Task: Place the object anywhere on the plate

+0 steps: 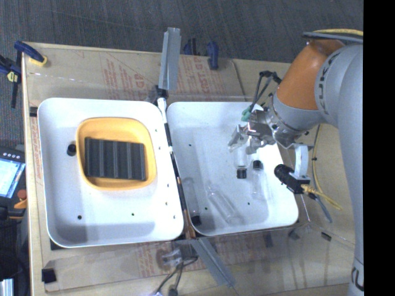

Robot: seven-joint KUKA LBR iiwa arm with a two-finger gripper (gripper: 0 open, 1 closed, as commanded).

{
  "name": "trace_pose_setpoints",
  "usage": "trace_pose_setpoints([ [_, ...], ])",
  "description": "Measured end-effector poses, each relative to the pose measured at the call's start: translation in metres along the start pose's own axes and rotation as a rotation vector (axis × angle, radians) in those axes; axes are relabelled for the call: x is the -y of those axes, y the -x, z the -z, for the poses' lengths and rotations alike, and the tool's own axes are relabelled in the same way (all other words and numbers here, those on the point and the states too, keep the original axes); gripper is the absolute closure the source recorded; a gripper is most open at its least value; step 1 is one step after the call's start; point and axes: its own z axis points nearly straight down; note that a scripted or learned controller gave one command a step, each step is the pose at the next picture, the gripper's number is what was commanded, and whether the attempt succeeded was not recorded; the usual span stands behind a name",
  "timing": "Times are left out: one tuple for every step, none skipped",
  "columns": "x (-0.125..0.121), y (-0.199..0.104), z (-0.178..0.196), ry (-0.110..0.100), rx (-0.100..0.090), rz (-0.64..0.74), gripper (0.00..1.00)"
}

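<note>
The small dark block [242, 173], probably light and stiff, lies just below the gripper [245, 142]; gripper's state unclear.

Dark grey carpet floor [92, 11] behind a light wood table [92, 63] w/ red printed markings; blue clamps [29, 51] on its edge.

A robotics lab or test cell is indicated. A grey industrial arm [336, 85] with an orange band is mounted beside a plywood bench [117, 73], on which two shallow white bins [55, 221] are fixed side by side. Blue clamps [213, 53] are fastened along the bench's far edge, loose cables [318, 193] are seen at the right, and dark carpet [123, 8] is laid beyond.
</note>
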Motion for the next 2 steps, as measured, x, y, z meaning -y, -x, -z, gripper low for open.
trace_pose_setpoints([
  [0.044, -0.028, 0.044, -0.002, 0.000, 0.290, 1.00],
  [0.017, -0.077, 0.104, 0.001, 0.002, 0.468, 1.00],
])
